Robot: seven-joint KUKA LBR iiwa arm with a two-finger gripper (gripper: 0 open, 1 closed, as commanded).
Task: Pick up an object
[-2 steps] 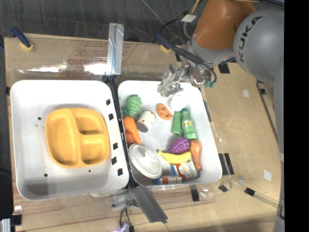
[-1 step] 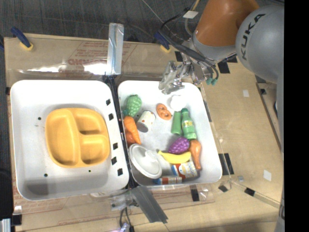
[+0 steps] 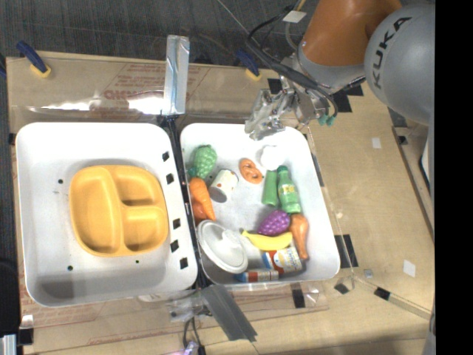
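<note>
My gripper (image 3: 267,117) hangs over the far rim of the right bin (image 3: 319,191), with nothing seen between its fingers. Below it in that bin lie a white round piece (image 3: 269,155), a pretzel-like orange piece (image 3: 250,170), a green bottle (image 3: 287,191) beside a plain green piece (image 3: 270,188), a green leafy vegetable (image 3: 203,159), a carrot (image 3: 201,199), purple grapes (image 3: 274,222), a banana (image 3: 266,239), a chicken drumstick (image 3: 299,231), a small white cup (image 3: 221,185), a can (image 3: 284,259) and a steel pot with a white lid (image 3: 222,248).
The left bin (image 3: 37,198) holds a yellow divided tray (image 3: 118,209). A metal bracket (image 3: 176,76) stands upright behind the seam between the bins. Cables (image 3: 266,32) trail behind the arm's orange band (image 3: 344,21). Bare bench lies to the right.
</note>
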